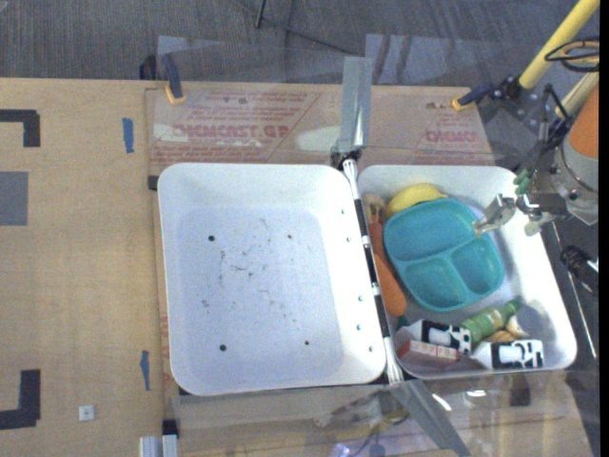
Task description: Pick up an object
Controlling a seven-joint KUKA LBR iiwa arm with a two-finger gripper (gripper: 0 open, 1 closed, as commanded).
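1. You have two white bins side by side. The left bin [257,274] has only small dark specks on its floor. The right bin [555,298] holds all the things you could pick.
2. The biggest thing is a teal plate [445,255] with three sections. It sits in the middle of the right bin. I think it is hard plastic, light and stiff, and a bit slippery. It is wide, so take it by the raised rim, not across the whole plate.
3. A yellow thing [416,196] peeks out from behind the plate at the back of the bin. It looks round and smooth, so it may roll away from a pinch.
4. An orange thing [390,279] lies along the left wall, touching the plate's edge. It is long and thin, like a toy carrot. Grab it across the middle, but the wall is very close there.
5. At the front lie a green bottle [493,320] and some small black-and-white packs [519,353]. They look light and easy to squeeze. They are packed tight, so one may push another.
6. The gripper [502,209] is at the right of the bin, near the plate's back right rim. You cannot tell if it is touching the plate.
7. You cannot tell if it is apart or together, because it is small and blurry here. Nothing can be seen held in it.
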